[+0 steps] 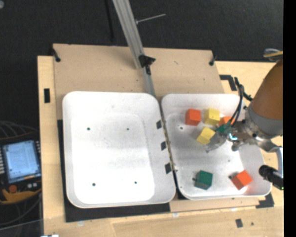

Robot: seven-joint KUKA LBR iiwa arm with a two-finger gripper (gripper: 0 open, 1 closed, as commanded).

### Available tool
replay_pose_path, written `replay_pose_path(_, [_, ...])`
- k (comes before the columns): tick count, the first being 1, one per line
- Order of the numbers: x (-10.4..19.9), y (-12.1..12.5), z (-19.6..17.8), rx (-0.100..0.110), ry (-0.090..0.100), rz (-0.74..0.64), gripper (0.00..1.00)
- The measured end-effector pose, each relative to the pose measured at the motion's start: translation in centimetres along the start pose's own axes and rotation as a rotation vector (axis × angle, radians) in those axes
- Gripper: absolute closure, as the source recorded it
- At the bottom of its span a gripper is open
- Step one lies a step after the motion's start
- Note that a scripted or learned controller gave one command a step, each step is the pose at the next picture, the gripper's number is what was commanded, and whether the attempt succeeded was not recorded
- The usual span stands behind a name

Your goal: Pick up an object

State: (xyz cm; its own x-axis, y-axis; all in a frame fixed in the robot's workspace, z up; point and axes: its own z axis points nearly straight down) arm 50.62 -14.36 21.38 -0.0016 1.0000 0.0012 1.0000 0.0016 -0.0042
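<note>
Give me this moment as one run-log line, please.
end effector: over right bin, beside yellow block | grasp: unconfirmed | other blocks: orange, green

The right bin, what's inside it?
The right bin holds two orange blocks, two yellow blocks and a green block. The pincer reaches in beside the lower yellow block. The arm covers the bin's right edge.

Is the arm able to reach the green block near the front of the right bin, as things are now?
Probably yes. The green block lies alone on bare bin floor, apart from the orange block beside it. The tool is over the same right bin, by a yellow block, and nothing stands between.
</note>
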Motion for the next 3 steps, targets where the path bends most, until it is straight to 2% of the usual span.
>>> replay_pose_path(1, [0.0,0.1,-0.2,-0.006,-0.002,0.002,0.00])
replay_pose_path(2, [-0.3,0.8,4.2,-0.001,-0.002,0.003,0.00])
replay_pose_path(3, [-0.6,0.6,10.5,0.001,-0.001,0.003,0.00])
